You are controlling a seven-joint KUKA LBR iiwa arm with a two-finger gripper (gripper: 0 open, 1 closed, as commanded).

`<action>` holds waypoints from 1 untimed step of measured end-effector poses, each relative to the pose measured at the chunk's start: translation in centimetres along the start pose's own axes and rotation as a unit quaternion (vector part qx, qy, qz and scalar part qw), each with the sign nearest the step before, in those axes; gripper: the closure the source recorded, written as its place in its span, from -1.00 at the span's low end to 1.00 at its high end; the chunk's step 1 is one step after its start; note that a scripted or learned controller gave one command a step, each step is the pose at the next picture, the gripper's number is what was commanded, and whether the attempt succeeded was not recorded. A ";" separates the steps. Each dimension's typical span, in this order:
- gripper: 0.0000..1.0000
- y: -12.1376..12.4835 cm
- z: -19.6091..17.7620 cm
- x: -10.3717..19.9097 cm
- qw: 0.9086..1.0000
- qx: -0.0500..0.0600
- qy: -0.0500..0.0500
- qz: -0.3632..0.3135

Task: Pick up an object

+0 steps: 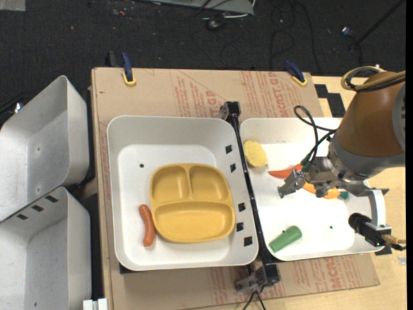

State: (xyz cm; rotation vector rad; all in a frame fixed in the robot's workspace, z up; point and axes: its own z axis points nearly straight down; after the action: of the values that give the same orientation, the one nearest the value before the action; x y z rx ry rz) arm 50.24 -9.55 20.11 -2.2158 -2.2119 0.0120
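Presently, the pincer [293, 183] is seen low in the right bin [322, 247], its opening not discernible, nothing visibly held; an orange item [282, 172] lies just beside it, likely targeted; a green item [285, 238] lies nearer.

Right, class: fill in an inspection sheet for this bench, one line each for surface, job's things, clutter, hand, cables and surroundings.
Surface: cardboard-covered bench bearing a left bin and a right bin, side by side.
Job's things: left bin holds a yellow divided tray with a sausage beside it; right bin holds a yellow lump, a green piece and an orange-red piece.
Clutter: nothing seen.
Hand: hand low over the right bin, near the orange-red piece; grip unclear.
Cables: black cable looping above the right bin.
Surroundings: two grey bins at left, dark floor.
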 end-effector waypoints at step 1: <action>-1.00 0.3 -0.5 0.0 1.000 -0.006 -0.001 -0.001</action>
State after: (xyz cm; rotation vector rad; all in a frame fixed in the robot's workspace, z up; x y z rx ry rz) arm 50.51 -9.55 20.62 -2.2198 -2.2210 0.0010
